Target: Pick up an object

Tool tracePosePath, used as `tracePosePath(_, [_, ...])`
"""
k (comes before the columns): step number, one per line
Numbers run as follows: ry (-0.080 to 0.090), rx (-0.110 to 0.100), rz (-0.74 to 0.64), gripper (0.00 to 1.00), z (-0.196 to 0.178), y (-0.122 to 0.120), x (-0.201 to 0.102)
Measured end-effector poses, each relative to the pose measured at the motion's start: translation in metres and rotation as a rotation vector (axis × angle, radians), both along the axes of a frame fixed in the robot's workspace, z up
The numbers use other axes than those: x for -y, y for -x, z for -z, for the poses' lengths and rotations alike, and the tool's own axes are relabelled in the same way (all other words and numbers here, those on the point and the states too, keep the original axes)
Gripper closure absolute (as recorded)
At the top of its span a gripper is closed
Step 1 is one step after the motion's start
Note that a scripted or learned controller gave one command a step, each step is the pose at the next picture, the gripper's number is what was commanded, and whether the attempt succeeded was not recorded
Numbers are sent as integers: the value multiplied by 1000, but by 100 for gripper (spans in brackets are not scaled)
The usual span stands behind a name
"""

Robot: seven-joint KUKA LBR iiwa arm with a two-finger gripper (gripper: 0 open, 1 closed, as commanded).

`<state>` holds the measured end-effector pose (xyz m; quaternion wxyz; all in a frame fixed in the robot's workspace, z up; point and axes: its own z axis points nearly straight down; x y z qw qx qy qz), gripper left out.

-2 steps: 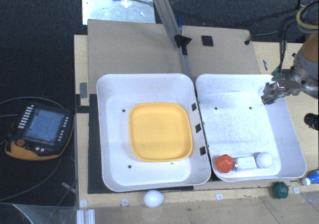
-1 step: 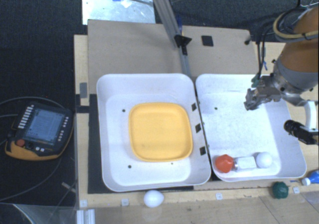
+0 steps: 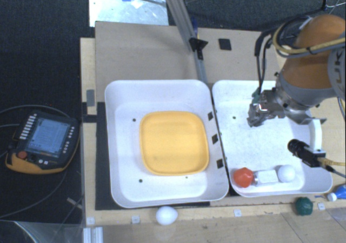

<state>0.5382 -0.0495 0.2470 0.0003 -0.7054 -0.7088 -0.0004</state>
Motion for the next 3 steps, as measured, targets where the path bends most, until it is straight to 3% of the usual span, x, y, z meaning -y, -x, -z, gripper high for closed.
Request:
tracePosePath(1, [0,0,1,100,-5,13,-49])
tracePosePath(3, [0,0,1,100,17,16,-146])
